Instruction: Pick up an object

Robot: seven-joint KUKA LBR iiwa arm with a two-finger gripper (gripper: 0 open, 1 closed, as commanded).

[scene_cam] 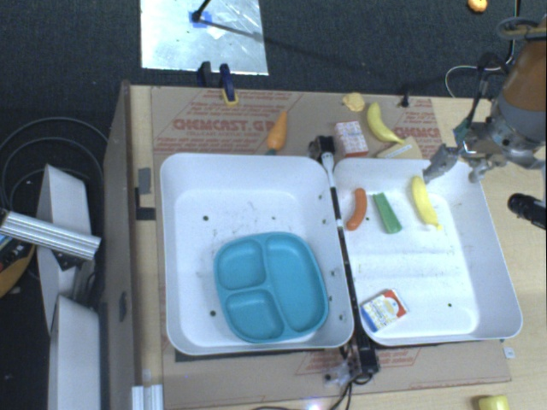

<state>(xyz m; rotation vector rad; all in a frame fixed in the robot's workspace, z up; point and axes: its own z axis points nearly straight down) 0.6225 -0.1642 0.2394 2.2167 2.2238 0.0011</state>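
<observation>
Right now the gripper (438, 165) hovers at two o'clock over the right bin (491, 229) — whether its jaws are apart I cannot tell — just beside the yellow banana (424, 202), likely light, stiff and smooth — best pinched across its middle.

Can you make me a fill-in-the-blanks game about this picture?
1. The blue tray lies in the ____ bin.
2. The hot dog lies just left of the ____ stick.
3. In the right bin, the yellow fruit near the hand is a ____.

Answers: left; green; banana
</observation>
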